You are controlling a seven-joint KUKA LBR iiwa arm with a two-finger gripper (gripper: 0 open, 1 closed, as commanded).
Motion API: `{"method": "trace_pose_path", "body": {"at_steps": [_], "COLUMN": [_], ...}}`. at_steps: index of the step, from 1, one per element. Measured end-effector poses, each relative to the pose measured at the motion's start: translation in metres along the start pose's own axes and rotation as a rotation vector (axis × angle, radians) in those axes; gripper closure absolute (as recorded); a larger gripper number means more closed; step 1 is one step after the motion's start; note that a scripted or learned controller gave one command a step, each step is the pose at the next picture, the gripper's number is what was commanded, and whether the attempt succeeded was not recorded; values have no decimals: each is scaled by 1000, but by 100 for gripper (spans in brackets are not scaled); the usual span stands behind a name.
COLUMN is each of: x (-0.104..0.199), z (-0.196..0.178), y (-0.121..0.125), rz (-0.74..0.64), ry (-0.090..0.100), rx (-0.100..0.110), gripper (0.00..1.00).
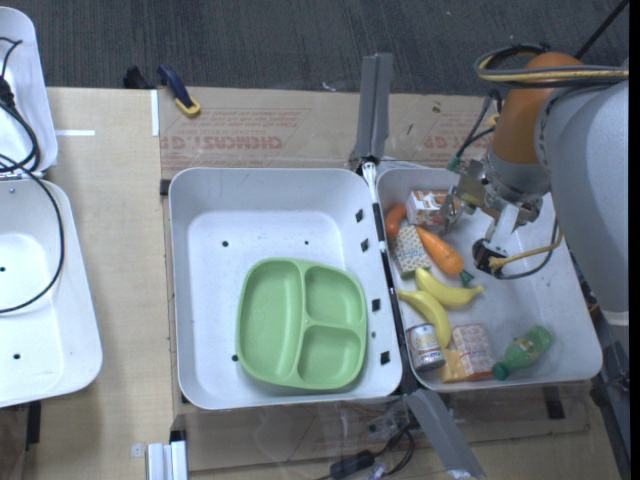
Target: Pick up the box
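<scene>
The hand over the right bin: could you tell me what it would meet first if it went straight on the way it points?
Probably the small white and red carton box, which lies just left of the hand in the right white bin. Depth is unclear from above.

Two shallow white bins sit side by side on the tabletop. The left bin holds a green divided plate lying flat toward its near side. The right bin is crowded: a small box stands at its far left corner, with an orange carrot just near of it and a patterned packet beside the carrot. Two bananas lie in the middle. Along the near wall rest a small can, a snack pack and a green bottle on its side. The arm reaches in from the right, its pincer low over the far part of the right bin, just right of the box.
</scene>
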State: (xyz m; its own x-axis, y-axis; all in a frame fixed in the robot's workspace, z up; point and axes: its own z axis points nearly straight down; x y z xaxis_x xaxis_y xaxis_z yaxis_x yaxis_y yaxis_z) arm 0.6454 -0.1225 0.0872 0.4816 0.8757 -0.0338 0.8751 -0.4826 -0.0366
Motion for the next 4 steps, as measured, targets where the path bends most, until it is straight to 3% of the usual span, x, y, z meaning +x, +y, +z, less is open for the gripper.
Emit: {"method": "trace_pose_path", "body": {"at_steps": [1,2,3,4], "x": [-80,-96,-112,-60], "z": [-43,-5,2,-3], "y": [24,-13,-53,29], "rz": [39,189,223,339], "ry": [33,51,37,37], "rx": [-35,-36,-29,-28], "gripper": [0,0,0,0]}}
